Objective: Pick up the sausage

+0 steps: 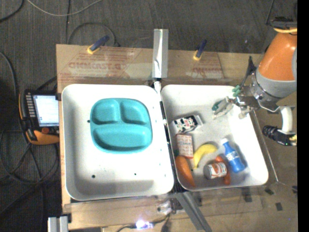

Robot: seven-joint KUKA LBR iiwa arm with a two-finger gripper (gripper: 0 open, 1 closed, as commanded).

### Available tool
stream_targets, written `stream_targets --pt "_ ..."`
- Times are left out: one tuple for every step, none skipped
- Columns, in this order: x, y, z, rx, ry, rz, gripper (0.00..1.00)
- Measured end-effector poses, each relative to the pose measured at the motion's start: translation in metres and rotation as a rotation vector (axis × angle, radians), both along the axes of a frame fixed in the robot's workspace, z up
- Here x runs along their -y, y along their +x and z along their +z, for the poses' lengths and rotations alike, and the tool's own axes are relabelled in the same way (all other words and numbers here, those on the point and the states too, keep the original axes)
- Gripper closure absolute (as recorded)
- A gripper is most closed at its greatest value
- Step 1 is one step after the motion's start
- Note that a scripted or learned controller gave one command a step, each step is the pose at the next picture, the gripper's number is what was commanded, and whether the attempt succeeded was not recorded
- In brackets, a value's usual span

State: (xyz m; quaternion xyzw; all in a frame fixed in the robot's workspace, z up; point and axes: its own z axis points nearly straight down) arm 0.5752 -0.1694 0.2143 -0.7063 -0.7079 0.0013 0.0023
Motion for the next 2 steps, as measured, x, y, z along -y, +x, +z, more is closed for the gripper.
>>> stream_targets --pt "-0.044 0.03 -0.09 0.033 -0.011 0.251 0.0" --pt "-0.057 0.026 -0.055 0.002 -0.001 0.099 0.0"
